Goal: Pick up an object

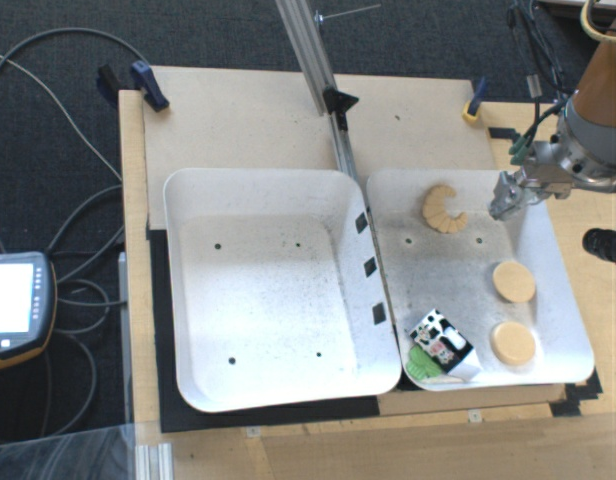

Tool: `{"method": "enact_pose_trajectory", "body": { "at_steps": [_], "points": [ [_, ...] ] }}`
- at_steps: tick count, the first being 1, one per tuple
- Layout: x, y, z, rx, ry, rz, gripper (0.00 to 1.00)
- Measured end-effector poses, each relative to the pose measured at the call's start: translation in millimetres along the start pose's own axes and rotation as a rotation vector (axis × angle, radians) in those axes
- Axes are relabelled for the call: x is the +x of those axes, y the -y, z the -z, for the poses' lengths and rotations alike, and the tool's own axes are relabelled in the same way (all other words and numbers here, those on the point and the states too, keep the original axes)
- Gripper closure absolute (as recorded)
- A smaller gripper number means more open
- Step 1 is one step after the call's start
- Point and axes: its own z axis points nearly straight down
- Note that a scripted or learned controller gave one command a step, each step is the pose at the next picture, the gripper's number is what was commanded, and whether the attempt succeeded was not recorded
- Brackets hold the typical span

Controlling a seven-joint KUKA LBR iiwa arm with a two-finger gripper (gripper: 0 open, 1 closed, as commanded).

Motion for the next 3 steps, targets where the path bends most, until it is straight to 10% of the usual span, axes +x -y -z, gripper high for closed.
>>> {"method": "enact_pose_trajectory", "body": {
  "at_steps": [3],
  "points": [
    [143.3, 19.7, -13.4, 0.01, -0.005, 0.005, 1.0]
  ]
}}
